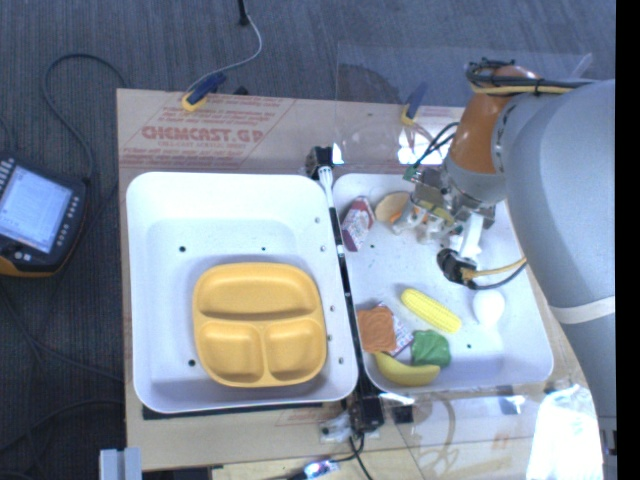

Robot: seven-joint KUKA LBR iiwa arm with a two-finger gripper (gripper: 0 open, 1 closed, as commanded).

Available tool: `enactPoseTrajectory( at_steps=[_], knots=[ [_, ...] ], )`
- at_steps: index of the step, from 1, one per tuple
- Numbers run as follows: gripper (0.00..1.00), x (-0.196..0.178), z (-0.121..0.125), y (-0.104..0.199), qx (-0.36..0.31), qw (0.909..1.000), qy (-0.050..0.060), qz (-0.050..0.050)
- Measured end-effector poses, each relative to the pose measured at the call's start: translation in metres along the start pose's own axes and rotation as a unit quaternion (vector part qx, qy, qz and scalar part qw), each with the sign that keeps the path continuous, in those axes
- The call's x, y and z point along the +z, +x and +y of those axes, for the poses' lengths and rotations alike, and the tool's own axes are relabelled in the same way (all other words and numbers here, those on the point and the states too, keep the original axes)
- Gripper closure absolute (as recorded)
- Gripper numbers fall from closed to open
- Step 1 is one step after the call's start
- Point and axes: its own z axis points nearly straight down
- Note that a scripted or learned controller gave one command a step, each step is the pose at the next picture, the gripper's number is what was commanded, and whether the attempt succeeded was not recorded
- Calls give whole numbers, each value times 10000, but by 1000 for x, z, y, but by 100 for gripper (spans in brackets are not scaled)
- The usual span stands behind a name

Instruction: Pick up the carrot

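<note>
An orange piece (376, 328), the only carrot-coloured thing in view, lies at the front left of the right bin (520, 363), against the divider. My gripper (432, 218) hangs over the back of that bin, well behind the orange piece and right beside a tan bread-like item (391, 206). The grey arm with its orange band (478, 133) reaches in from the right. Nothing can be seen held by the gripper.
The right bin also holds a dark red packet (355, 224), a corn cob (430, 309), a white egg (489, 308), a green item (433, 347) and a banana (405, 371). A yellow compartment tray (260, 323) sits in the left bin (160, 218).
</note>
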Motion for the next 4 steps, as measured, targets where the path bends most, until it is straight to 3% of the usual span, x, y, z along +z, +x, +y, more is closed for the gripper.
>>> enactPoseTrajectory(
  at_steps=[1,2,3,4],
  knots=[
    [100,-2,-66,-2,-1478,9890,-14,13],
    [100,-152,-22,-54,-1392,9903,-41,-16],
    [100,-19,-29,-24,-1746,9845,151,12],
    [100,1,10,23,-2307,9727,235,-31]
  ],
)
